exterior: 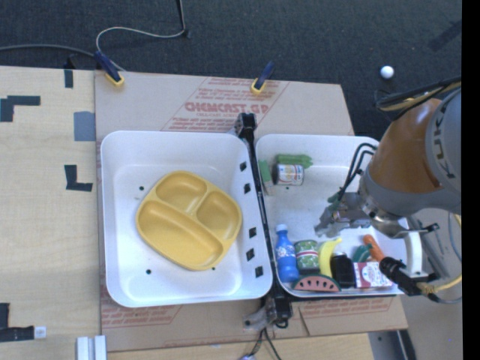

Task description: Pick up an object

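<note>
While the arm (409, 163) is reaching in from three o'clock, we are looking down at the tool (335, 216), which is hanging over the right bin (315, 147); its tip is a dark blur against the white floor, and we cannot tell how it is set or whether anything is in it. The arm's grey and orange bulk is covering the bin's three o'clock wall, and part of the arm is running out of view.

We are counting two white bins on the worktop (45, 163). The left bin (120, 223) is carrying one yellow divided plate (189, 219), lying at its centre.

The right bin is holding the things to pick from. Toward twelve o'clock we are seeing one small can (288, 174) lying on its side, touching a green item (294, 160) that is half hidden behind it. Along the six o'clock edge a crowded row is lying: one blue bottle (284, 254), one green can (306, 254), one yellow banana-like piece (328, 255), one watermelon slice (316, 283), one black item (343, 271), one small red and white carton (372, 274) and one orange piece (373, 246) that we are finding hard to make out. These are overlapping, so their outlines are partly hidden. The tool is hanging just above this row, at its twelve o'clock side.
</note>
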`<action>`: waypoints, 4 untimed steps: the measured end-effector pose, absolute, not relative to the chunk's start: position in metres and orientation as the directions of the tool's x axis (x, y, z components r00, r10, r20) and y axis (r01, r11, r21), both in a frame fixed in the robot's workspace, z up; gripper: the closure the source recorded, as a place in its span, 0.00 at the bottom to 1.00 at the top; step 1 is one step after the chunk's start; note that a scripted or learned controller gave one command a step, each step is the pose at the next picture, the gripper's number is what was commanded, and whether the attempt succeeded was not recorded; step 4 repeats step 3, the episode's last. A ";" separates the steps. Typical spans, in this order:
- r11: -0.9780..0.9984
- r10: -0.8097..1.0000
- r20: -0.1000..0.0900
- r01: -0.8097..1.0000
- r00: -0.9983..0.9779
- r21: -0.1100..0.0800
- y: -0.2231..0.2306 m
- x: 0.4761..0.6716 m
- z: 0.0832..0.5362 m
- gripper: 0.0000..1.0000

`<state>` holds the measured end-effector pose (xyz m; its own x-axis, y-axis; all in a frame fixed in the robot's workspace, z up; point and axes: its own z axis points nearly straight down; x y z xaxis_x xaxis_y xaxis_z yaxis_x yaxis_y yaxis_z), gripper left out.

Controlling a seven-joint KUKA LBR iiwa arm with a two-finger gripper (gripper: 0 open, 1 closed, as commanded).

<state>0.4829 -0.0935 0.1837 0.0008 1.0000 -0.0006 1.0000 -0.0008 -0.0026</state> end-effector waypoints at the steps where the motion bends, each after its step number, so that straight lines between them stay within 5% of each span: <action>1: 0.000 1.000 0.000 1.000 0.000 -0.003 -0.113 0.497 0.097 1.00; 2: 0.002 1.000 0.001 1.000 -0.002 -0.001 -0.039 0.512 0.184 1.00; 3: 0.002 1.000 0.000 1.000 -0.002 -0.001 -0.039 0.512 0.184 0.00; 4: 0.002 1.000 0.000 1.000 -0.002 -0.001 -0.039 0.512 0.184 0.00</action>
